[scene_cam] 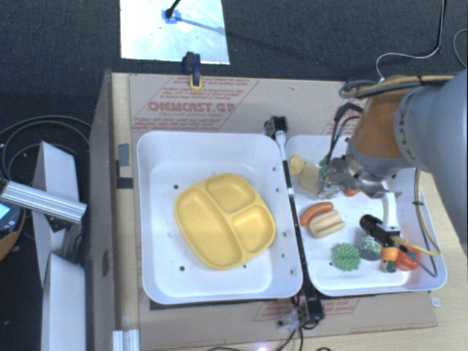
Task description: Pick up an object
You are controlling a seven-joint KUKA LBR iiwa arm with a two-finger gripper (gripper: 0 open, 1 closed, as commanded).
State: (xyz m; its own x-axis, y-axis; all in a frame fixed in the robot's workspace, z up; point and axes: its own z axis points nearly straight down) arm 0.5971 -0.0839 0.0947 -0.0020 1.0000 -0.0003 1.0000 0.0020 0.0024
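Two shallow white bins are sitting side by side on a cardboard-covered bench [219, 97], dark carpet showing beyond.
The gripper [330, 183] is hovering low in the right bin [365, 287], just beside a pale beige block [308, 179]; whether its jaws are spread, I cannot tell. A yellow divided plastic plate [224, 219] is lying in the left bin [157, 196].

Dark carpet [58, 35] around cardboard-topped bench [219, 97]

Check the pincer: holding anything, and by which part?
Cannot be told. The pincer sits low in the right bin beside a pale yellow piece, but nothing visibly sits in its grip.
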